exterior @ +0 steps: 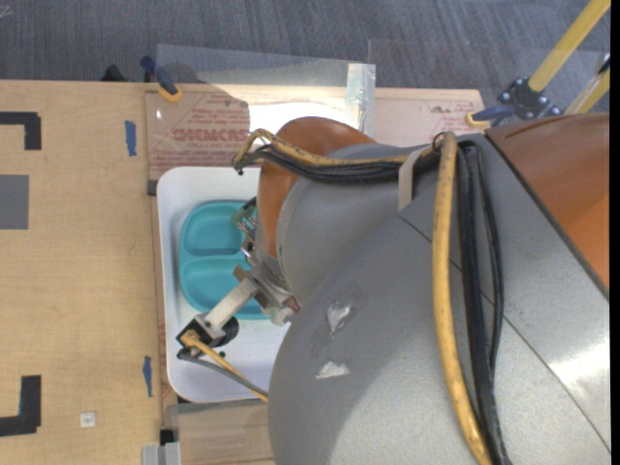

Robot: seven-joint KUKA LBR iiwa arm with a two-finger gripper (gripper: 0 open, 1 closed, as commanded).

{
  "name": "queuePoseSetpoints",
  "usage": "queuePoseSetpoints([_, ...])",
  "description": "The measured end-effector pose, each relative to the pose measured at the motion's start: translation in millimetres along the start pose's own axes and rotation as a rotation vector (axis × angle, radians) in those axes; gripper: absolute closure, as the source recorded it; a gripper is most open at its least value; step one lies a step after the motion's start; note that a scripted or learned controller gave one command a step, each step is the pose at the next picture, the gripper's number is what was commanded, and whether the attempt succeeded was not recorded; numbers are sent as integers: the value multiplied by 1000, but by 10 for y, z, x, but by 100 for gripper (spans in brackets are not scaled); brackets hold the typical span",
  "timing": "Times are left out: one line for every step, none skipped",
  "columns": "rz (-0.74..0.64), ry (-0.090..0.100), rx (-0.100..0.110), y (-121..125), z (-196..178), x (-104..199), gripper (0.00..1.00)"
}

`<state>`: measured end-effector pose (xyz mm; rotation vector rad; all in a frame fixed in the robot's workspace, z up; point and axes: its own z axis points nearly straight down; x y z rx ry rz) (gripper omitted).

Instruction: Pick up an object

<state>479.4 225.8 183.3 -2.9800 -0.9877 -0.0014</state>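
A turquoise plastic piece point(208, 260) with two rounded hollows lies in the left white bin point(170, 260), toward its left wall. My gripper point(254, 260) hangs over the right edge of that turquoise piece, low in the bin. The grey arm with its orange band point(291, 163) covers the gripper from above and hides what lies beneath it.
The arm's bulk point(436, 308) blocks the right part of the bench and the second bin. A clear plastic sheet point(262, 90) stands behind the bin. Bare wooden benchtop point(68, 260) with black markings lies to the left.
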Motion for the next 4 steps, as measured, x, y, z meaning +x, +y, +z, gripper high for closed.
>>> queuePoseSetpoints([439,0,-2,6,-164,-3,100])
queuePoseSetpoints([-162,-1,-1,111,-978,-81,100])
queuePoseSetpoints([133,-8,1,-3,-383,-17,100])
queuePoseSetpoints([441,-2,-3,9,-214,-12,100])
